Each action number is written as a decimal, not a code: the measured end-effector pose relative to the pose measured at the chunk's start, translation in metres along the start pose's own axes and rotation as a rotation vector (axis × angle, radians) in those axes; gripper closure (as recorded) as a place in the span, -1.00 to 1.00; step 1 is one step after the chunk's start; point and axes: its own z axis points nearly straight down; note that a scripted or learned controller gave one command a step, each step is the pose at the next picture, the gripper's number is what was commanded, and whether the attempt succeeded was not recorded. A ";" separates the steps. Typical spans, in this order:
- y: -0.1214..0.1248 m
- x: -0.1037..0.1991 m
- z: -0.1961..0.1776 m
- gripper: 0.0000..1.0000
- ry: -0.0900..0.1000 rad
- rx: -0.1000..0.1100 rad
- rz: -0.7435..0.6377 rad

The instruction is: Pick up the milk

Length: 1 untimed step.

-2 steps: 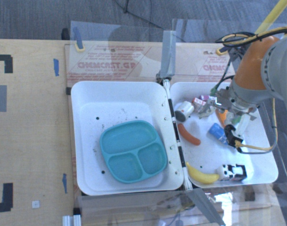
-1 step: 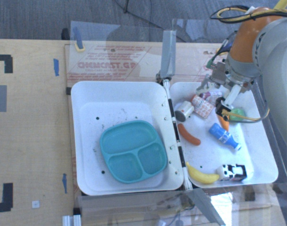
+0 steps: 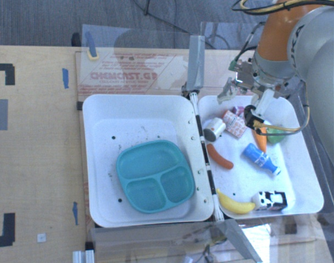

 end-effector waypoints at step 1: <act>0.011 -0.035 0.083 -1.00 0.000 0.003 0.035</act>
